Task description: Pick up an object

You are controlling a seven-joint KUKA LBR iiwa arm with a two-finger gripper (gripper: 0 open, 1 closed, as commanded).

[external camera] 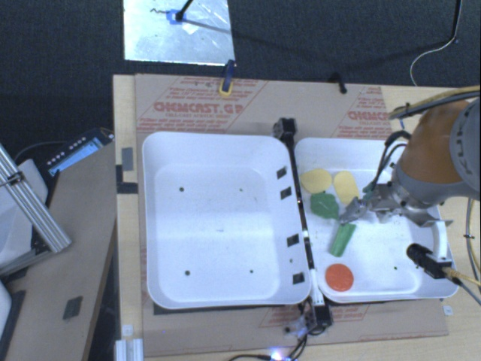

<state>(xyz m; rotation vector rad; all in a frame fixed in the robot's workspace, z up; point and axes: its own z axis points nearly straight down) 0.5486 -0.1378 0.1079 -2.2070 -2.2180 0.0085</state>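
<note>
We start with the bench (188,100), a brown board that carries two shallow white bins side by side so that things can be lifted out of one and set in the other. The left bin (161,224) lies bare to its floor. The right bin (376,280) holds all the loose pieces, bunched toward its left wall, which we judge keeps them within the arm's short reach from the right.

The arm (443,153), grey with its orange band, leans in over the far right of that bin, wrist bent down toward the cluster. Its gripper (353,213) sits low among the pieces, just right of the dark green piece (325,204) and just above the upper end of the green stick (343,238). We cannot tell whether the pincer is apart or together; the metal tip is too small and blurred, and we see nothing clearly between it.

The likely target, as we judge it, is the green stick: a short, rounded bar, bright green, lying tilted in the middle of the right bin. Far of it rest two pale yellow pieces (316,179), flat and rounded, touching or nearly so. Nearest us lies an orange disc (339,277), well apart from the gripper.
</note>
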